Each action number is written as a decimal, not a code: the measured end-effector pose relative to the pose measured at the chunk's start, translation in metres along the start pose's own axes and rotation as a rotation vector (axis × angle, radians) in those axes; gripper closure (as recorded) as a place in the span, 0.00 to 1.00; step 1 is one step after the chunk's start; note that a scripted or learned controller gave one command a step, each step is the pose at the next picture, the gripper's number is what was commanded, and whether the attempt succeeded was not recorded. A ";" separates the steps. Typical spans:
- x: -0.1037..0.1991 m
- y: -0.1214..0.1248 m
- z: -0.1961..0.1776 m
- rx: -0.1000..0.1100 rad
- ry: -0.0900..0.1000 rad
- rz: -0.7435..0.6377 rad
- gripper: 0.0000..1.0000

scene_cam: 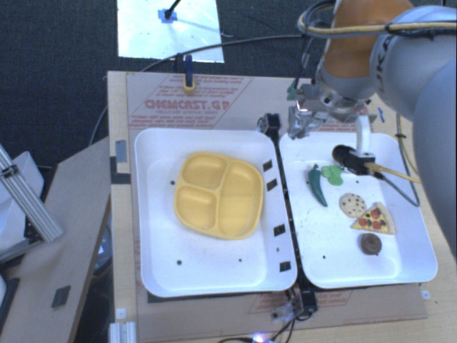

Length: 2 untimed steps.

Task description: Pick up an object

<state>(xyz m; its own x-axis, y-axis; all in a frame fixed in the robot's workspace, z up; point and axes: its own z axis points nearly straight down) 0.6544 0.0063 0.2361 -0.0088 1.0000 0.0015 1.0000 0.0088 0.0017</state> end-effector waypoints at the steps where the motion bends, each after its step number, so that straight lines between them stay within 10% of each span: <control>1: 0.049 0.000 0.012 0.001 0.001 0.000 1.00; 2: 0.104 0.000 0.022 0.001 0.001 -0.001 1.00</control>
<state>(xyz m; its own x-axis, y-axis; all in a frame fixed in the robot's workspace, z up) 0.6536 0.1107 0.2145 -0.0097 0.9999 0.0027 1.0000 0.0097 0.0011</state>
